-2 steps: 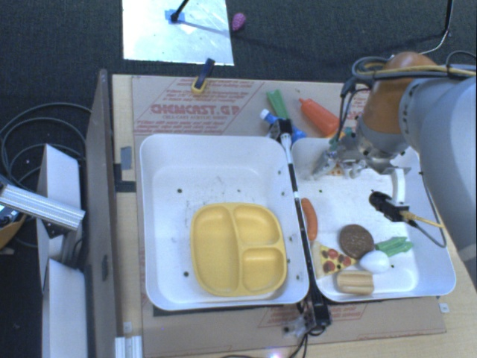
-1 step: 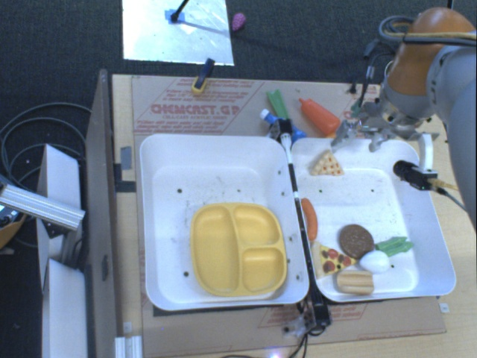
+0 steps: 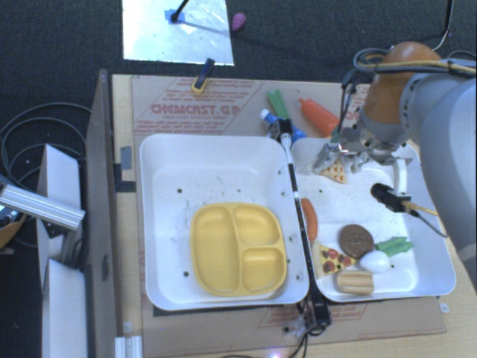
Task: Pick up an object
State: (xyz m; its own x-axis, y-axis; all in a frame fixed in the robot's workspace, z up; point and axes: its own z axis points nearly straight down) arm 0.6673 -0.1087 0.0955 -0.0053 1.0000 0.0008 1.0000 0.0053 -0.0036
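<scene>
Two white bins sit side by side, and the black clamp strip (image 3: 296,200) that runs between them serves as the landmark here. To the left of that strip, the left bin (image 3: 168,177) holds a yellow divided tray (image 3: 238,248) lying flat in its near half. To the right of the strip, the right bin (image 3: 432,274) carries the toy food. An orange carrot-like piece (image 3: 309,217) lies right against the strip, about midway along it. Nearer the front end of the strip is a pizza slice (image 3: 331,259), with a tan bread roll (image 3: 354,281) just in front of it, a white egg (image 3: 374,261) beside the roll, a brown round cookie (image 3: 356,239) behind the egg, and a green piece (image 3: 395,245) further right. Near the far end of the strip, a second pizza slice (image 3: 336,172) lies in the bin's back corner, directly under the gripper (image 3: 344,157). The grey arm with its orange band (image 3: 395,80) comes in from the right and bends down there. The fingers look spread around the slice's far edge, but the metal parts blur together, so whether they grip it cannot be told. Beyond the strip's far end, outside the bins, lie an orange bottle-shaped toy (image 3: 319,116) and a green item (image 3: 278,104).
</scene>
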